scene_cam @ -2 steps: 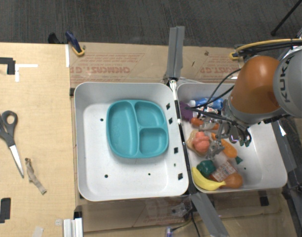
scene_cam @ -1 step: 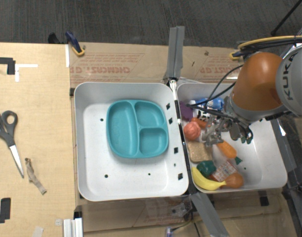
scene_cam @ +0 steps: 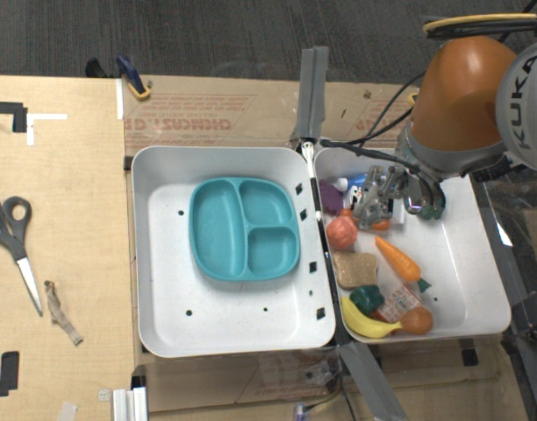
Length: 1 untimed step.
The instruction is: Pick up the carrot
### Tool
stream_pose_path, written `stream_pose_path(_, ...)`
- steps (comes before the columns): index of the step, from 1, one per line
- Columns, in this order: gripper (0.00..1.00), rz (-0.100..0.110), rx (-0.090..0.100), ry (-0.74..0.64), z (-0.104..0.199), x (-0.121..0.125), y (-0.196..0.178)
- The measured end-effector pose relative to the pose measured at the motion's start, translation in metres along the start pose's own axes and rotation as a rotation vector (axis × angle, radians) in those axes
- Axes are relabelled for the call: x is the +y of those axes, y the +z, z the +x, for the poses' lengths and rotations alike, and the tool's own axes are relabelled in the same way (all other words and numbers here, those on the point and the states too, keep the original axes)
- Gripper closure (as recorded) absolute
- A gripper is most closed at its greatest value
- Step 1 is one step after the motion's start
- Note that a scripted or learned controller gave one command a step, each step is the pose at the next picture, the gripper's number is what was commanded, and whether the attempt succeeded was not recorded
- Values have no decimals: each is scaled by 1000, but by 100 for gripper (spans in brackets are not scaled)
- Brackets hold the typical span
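Observation:
The carrot (scene_cam: 398, 259) is orange with a green stub at its lower right end. It lies at a slant in the middle of the right bin (scene_cam: 466, 261). My gripper (scene_cam: 372, 205) hangs over the bin's upper left part, just above and to the left of the carrot's thin tip. A small orange piece (scene_cam: 381, 225) shows right under the gripper. The carrot lies apart from the gripper, on the bin floor.
Around the carrot are a red fruit (scene_cam: 342, 232), a bread slice (scene_cam: 356, 270), a green item (scene_cam: 367, 299), a banana (scene_cam: 367, 323), a packet (scene_cam: 398, 303) and an orange (scene_cam: 417, 321). A purple item (scene_cam: 332, 197) sits by the divider. The left bin (scene_cam: 154, 261) holds a teal divided plate (scene_cam: 247, 228).

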<state>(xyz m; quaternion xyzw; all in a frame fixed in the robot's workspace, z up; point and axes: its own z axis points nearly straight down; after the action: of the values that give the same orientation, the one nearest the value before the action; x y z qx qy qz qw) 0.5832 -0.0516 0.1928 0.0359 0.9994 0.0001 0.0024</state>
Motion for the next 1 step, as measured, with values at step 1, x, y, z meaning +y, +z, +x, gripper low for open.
stream_pose_path(1,0,0,1,0,0,0,0)
